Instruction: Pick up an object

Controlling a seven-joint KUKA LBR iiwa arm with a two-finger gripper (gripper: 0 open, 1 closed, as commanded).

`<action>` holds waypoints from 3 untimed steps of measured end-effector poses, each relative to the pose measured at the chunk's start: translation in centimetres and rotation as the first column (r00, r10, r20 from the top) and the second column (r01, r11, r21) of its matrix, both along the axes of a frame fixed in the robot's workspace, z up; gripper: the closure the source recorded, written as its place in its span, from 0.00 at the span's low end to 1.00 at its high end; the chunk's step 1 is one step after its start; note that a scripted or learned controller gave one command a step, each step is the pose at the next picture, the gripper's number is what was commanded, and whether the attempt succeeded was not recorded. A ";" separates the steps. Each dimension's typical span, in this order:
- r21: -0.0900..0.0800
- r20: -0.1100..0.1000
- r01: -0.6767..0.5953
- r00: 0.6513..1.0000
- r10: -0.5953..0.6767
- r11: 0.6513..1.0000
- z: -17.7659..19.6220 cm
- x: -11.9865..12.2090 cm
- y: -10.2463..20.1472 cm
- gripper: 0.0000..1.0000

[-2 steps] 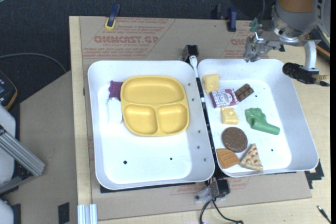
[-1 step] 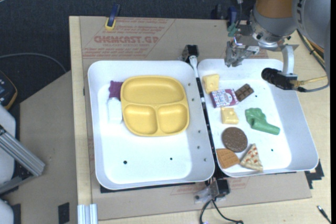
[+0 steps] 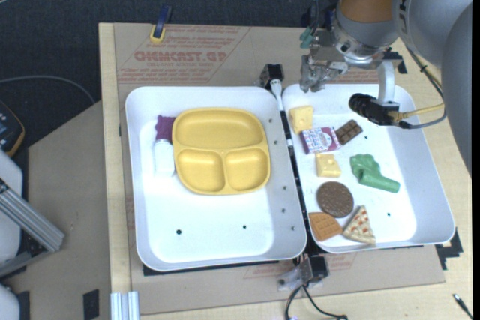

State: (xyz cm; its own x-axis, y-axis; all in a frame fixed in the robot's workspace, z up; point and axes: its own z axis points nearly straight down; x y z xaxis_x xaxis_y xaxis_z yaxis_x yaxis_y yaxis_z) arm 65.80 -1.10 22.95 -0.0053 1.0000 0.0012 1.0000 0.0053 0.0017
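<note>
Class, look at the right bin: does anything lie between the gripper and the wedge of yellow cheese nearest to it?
Nothing visible does. The gripper hangs over the right bin's top left corner, and the yellow cheese wedge lies just below it in the view, bare white floor between them. The pink packet lies beyond the wedge.

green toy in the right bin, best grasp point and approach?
Grip the green toy across its narrower arm, which points toward the bin's right wall, coming straight down from above. It lies flat with bare floor all round, and the chunkier upper end looks wider. The end effector is over the bin's far left corner.
</note>
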 end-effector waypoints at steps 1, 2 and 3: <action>0.002 -0.005 -0.001 1.000 0.001 1.000 -1.1 -0.3 6.1 1.00; 0.000 0.000 0.002 1.000 -0.002 1.000 0.2 -0.9 8.3 1.00; 0.000 0.001 0.003 1.000 -0.003 1.000 0.3 -0.3 8.9 1.00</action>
State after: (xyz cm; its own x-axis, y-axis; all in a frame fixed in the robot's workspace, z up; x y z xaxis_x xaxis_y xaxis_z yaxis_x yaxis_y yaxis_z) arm 65.55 7.81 23.30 -0.0018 1.0000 0.0007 1.0000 0.0018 0.0025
